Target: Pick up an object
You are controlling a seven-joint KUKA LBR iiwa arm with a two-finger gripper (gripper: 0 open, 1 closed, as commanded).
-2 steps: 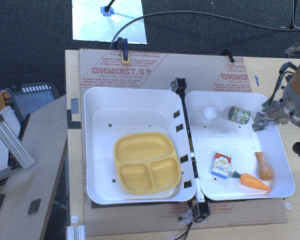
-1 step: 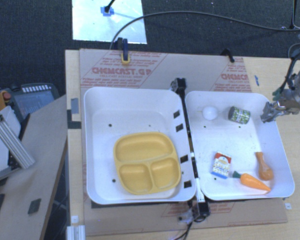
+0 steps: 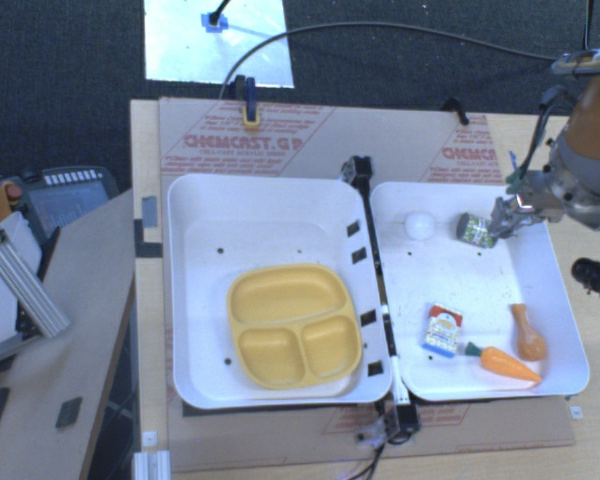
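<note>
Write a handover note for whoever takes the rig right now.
Gripper: low at the right bin's far side, right beside the green can; whether it grips the can cannot be told.
Right bin also holds a white ball, a small carton, a carrot and a tan piece.
Left bin holds a yellow tray.
Done: no lift visible.
Left: grasp and raise one object.

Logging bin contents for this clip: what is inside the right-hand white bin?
Inside the right bin: a white ball, a small green can by the gripper, a small carton, a toy carrot and a tan drumstick-like piece. Whatever is beneath the gripper is covered.
</note>
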